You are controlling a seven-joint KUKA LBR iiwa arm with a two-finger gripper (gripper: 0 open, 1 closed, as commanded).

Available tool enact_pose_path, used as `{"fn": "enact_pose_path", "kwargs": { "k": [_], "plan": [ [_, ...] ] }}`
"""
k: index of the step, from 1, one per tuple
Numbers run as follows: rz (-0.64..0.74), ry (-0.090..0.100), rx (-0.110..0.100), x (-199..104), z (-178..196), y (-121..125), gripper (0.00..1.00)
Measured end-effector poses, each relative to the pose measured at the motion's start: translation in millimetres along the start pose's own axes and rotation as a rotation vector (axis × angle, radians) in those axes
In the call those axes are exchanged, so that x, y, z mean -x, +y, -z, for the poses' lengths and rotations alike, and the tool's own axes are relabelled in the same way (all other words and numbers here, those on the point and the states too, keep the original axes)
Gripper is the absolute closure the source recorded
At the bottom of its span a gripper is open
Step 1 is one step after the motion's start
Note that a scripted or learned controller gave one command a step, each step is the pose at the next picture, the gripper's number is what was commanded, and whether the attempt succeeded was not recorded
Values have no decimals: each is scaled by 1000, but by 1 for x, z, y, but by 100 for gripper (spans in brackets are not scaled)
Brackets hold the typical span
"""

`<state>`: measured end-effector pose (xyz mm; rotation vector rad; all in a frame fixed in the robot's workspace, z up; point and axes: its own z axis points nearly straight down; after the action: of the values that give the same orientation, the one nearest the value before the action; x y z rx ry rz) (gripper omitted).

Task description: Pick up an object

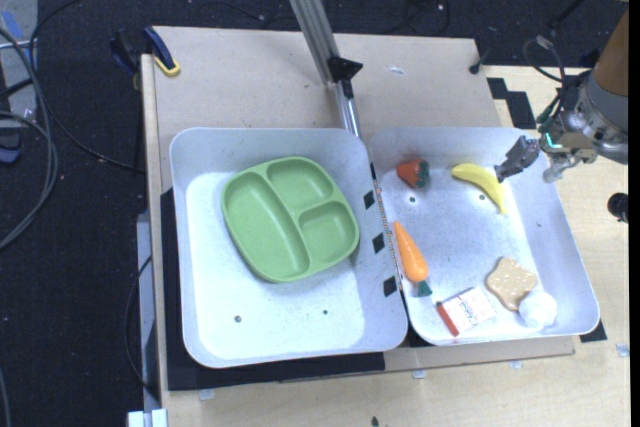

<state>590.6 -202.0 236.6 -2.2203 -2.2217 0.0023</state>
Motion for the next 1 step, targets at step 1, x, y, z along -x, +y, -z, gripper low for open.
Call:
{"fn": "enact_pose_path", "kwargs": {
  "k": [1],
  "plan": [
    [0, -1, 2, 0, 1, 1, 0]
  ]
}}
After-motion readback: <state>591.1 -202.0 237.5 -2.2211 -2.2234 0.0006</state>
